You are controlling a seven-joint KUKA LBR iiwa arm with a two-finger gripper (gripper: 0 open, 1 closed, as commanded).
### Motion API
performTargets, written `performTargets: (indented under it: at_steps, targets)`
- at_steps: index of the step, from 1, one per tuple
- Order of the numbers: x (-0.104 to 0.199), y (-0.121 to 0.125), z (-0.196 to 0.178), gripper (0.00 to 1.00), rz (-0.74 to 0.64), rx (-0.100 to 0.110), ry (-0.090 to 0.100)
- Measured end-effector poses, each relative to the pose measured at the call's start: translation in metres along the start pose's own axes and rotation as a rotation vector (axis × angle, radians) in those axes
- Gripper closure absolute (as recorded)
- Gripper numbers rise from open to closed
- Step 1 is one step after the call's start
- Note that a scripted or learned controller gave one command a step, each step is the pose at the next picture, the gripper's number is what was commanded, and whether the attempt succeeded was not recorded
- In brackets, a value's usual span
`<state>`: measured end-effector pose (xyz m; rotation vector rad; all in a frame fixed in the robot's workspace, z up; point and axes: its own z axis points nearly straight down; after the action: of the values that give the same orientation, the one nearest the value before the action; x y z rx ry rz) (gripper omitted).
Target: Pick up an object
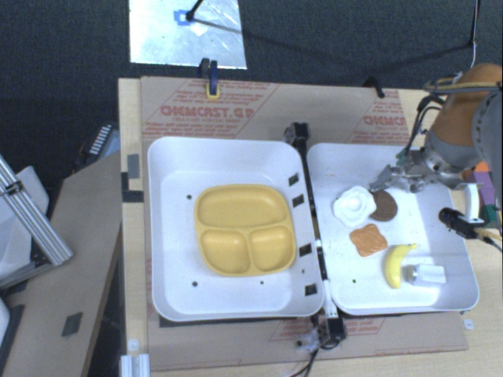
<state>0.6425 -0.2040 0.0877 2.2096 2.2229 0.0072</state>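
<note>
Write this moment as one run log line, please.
gripper: above right bin, near brown disc | holding: nothing seen | tray: left bin

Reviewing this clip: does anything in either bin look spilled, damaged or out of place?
Nothing stands out. The yellow divided tray lies flat in the left bin. In the right bin, the white piece, brown disc, toast piece, banana and small white bottle lie loosely grouped. The tool hovers near the brown disc.

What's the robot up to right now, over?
Pincer low over right bin, beside brown disc. Nothing seen gripped. White piece, toast, banana lie close by.
</note>
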Motion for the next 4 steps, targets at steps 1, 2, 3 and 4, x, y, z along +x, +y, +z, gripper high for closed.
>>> performTargets:
  at_steps: [1, 2, 3, 4]
  targets:
    - [0.000, 0.003, -0.014, 1.00, -0.003, -0.009, -0.001]
    - [0.006, 0.010, -0.061, 1.00, 0.000, 0.001, 0.000]
    - [0.003, 0.009, -0.106, 1.00, 0.000, 0.001, -0.001]
    - [0.005, 0.014, -0.172, 1.00, 0.000, -0.002, -0.002]
